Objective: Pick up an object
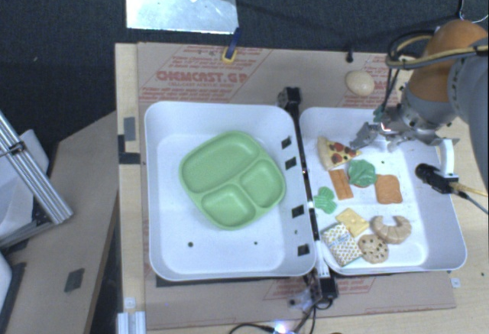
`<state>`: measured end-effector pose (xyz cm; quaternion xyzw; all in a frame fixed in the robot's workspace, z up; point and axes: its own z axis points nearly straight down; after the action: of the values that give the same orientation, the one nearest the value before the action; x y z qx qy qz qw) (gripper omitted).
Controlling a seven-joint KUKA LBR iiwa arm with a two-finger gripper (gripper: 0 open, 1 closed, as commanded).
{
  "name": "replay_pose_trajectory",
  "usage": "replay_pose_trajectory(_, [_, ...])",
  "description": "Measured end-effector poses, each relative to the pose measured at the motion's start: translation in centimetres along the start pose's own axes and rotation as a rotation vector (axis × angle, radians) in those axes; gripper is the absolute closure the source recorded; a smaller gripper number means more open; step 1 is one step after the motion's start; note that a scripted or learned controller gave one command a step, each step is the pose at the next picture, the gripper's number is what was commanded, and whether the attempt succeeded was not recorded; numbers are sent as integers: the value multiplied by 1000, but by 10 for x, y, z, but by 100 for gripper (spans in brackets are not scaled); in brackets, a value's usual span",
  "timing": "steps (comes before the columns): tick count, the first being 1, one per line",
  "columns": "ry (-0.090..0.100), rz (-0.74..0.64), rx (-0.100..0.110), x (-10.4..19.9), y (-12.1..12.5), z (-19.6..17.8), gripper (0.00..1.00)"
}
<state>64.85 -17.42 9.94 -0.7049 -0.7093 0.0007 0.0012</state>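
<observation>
The right white bin [451, 244] holds toy food: a pizza slice [334, 150], a green leafy piece [361, 172], an orange toast [389, 189], an orange strip [341, 184], a small green piece [325, 200], a yellow cheese square [352, 219], a croissant [393, 228], a cookie [374, 248] and a checkered waffle [341, 243]. My gripper [380, 132] hangs over the bin's far part, just right of the pizza slice and above the leafy piece. Nothing is visibly held in it.
The left white bin [164, 248] holds a green divided plate [231, 178]. A beige egg-shaped object [359, 82] lies on the cardboard behind the right bin. A black divider with clips [302, 179] runs between the bins. The grey arm [439, 88] enters from the right.
</observation>
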Motion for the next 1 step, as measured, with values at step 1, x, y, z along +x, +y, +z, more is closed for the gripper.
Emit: replay_pose_trajectory(1, [-2,-1,-7,0,2,12,0])
